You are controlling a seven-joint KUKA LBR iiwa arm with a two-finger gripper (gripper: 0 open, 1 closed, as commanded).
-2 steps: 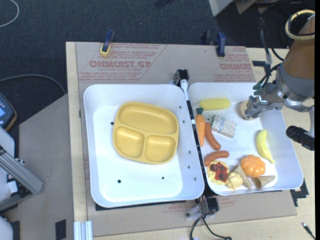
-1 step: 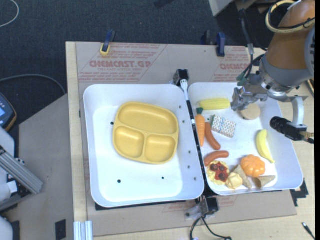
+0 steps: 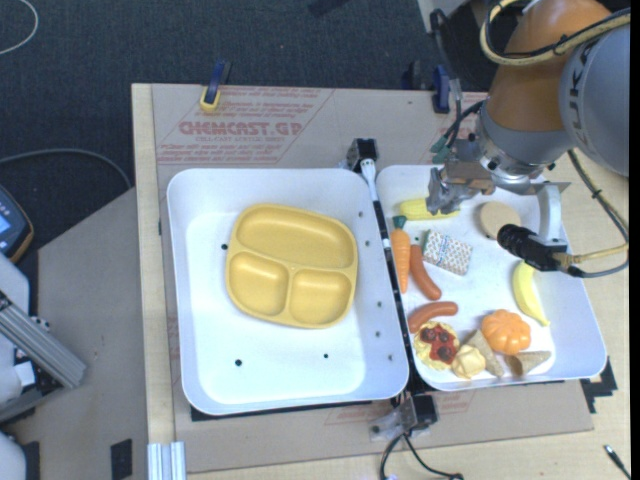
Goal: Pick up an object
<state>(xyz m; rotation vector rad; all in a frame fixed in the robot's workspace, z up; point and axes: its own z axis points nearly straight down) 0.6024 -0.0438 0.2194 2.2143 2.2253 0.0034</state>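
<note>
claw (image 3: 441, 204) — right bin's (image 3: 590, 353) far-left corner

Two bins sit side by side on the worktop (image 3: 160, 268), touching along their inner edges. The left bin (image 3: 200, 358) holds a tray (image 3: 292, 265), lying toward its back half. The right bin (image 3: 585, 333) holds the food. At its back left lies a corn cob (image 3: 415, 208), with the gripper (image 3: 443, 200) just above it. A carrot (image 3: 400, 258) runs along the left wall, a sausage (image 3: 424, 273) just right of it, and a packet (image 3: 447, 254) right of that. A biscuit (image 3: 497, 217) lies at the back, right of the gripper. A banana (image 3: 528, 293) lies near the right wall. At the front sit a second sausage (image 3: 432, 313), a pizza slice (image 3: 438, 342), a pumpkin (image 3: 505, 331) and small pieces (image 3: 480, 360) crowded together.
</note>
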